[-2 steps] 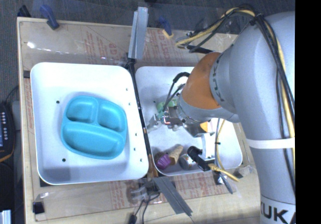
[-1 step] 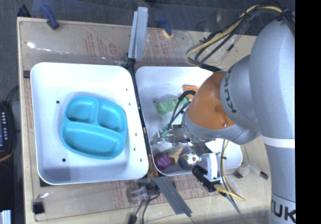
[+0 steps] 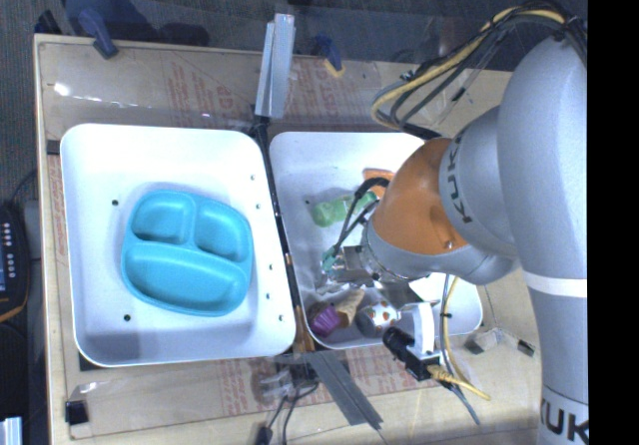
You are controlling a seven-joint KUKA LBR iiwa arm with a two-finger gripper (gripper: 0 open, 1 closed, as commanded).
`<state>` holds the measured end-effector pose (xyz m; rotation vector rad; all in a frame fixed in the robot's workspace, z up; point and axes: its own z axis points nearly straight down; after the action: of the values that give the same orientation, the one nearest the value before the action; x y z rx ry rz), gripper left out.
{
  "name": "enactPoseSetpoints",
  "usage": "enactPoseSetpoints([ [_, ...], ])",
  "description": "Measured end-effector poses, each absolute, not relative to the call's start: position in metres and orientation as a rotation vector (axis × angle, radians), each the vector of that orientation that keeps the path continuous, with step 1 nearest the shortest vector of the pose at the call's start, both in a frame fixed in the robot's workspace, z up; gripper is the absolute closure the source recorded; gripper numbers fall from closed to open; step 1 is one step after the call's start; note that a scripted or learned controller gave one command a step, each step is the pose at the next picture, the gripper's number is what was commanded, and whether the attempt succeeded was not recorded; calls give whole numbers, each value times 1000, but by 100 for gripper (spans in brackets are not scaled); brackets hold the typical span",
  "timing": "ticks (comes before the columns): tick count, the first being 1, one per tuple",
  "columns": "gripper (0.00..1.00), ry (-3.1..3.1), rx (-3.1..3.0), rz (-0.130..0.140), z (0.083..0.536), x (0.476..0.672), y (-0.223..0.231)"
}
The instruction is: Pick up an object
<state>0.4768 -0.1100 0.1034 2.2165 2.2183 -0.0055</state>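
My gripper (image 3: 337,268) is low inside the right bin (image 3: 300,174), near its left wall, with the arm's orange band just right of it. A pale green object (image 3: 329,209) lies a little beyond the gripper. A purple object (image 3: 324,317) and a tan piece (image 3: 346,309) lie at the bin's near edge, just below the gripper. Next to them is a small round white and red object (image 3: 377,315). An orange object (image 3: 374,174) peeks out at the arm's upper edge. The arm hides much of this bin's floor.
The left bin (image 3: 90,164) holds a blue divided plate (image 3: 188,251) near its middle. A grey metal bar (image 3: 274,64) stands at the far side between the two bins. Clamps and cables lie on the bench's near edge.
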Motion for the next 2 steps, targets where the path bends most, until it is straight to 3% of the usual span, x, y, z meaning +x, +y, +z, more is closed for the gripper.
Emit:
enactPoseSetpoints([
  [1, 100, 2231, 2218, -3, 91, 518, -162],
  [2, 0, 2231, 2218, -3, 91, 518, -161],
])
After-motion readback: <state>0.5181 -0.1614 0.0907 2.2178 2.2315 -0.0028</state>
